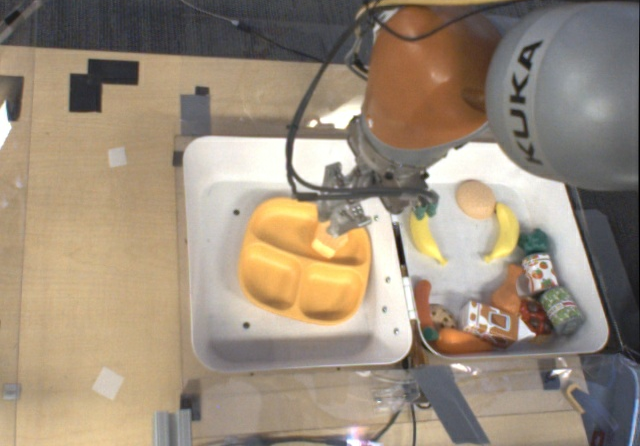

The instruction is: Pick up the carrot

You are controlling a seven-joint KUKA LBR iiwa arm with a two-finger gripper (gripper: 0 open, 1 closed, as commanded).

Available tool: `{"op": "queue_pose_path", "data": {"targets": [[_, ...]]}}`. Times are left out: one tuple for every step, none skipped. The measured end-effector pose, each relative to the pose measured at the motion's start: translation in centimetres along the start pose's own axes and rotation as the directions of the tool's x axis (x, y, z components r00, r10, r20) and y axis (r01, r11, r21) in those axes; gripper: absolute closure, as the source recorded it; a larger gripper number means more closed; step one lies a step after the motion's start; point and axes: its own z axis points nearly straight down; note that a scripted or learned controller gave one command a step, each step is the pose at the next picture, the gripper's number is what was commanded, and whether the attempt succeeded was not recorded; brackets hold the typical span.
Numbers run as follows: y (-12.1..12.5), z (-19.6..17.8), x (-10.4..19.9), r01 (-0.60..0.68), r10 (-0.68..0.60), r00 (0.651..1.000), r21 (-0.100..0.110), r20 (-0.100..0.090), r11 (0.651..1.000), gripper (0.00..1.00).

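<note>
- Camera view: the grey arm (560,84) reaches in from the right, its orange band (425,64) hanging over the seam between the two white bins; a black cable loops down beside it on the left.
- The gripper (345,217) sits low over the left bin (215,334), just above the upper right part of the yellow divided tray (290,274); whether its fingers stand apart or together cannot be told at this slant, and nothing can be made out between them.
- A small pale yellow piece (324,247) lies on the tray just below the gripper.
- The carrot (462,339) lies in the right bin (590,334), at its lower edge, partly under a small printed carton (490,319); well apart from the gripper.
- Also in the right bin: two bananas (428,239) and (503,232) either side of a tan round bun (476,198); small cans (540,274) and (562,312) at the right; a red-brown piece (424,296) near the left wall.
- Both bins rest on a pale wooden bench (90,264) bearing black marks (100,84) at upper left.
</note>
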Motion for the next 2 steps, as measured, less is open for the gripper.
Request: {"op": "queue_pose_path", "data": {"targets": [[5.6, 10.9, 0.3, -0.069, 0.069, 0.997, -0.005, -0.019, 0.998, 1.00], [7.8, 5.6, 1.1, 0.110, -0.110, 0.994, -0.005, -0.006, 0.994, 1.00]]}}
